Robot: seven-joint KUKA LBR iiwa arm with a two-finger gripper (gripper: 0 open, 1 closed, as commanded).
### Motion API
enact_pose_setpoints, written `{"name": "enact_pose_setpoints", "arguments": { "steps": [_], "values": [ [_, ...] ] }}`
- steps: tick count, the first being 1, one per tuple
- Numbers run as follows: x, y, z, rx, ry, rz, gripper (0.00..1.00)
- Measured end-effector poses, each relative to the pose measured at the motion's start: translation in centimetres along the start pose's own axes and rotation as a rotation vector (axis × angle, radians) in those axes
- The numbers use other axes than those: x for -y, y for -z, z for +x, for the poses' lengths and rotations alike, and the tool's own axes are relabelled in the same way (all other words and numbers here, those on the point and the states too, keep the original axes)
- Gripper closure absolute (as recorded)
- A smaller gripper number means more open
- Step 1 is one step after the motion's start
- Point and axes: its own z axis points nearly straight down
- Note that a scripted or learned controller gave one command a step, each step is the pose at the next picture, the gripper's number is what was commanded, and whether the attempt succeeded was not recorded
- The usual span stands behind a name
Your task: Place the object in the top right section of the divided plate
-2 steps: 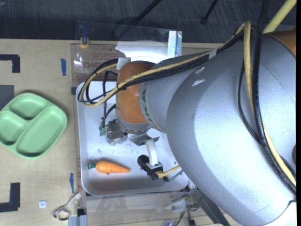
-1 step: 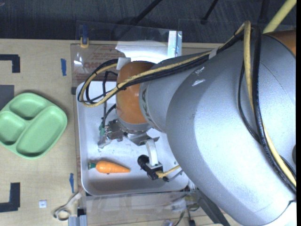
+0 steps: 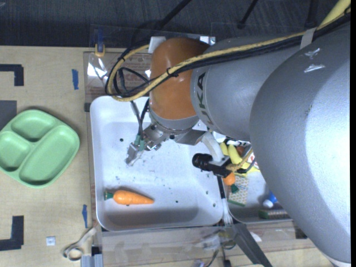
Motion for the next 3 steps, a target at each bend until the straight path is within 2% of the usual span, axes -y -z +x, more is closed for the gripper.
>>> {"name": "enact_pose_setpoints", "arguments": {
  "steps": [1,2,3],
  "values": [
    [-0.1,1.0,0.1,0.002,0.002,-0.003,1.00],
    [5.2,-6.5,4.4,-0.002,0.066,0.000,1.00],
    [4.3,-9.0,-0.3,-0.003,-0.004,-0.009,1.00]
  ]
}}
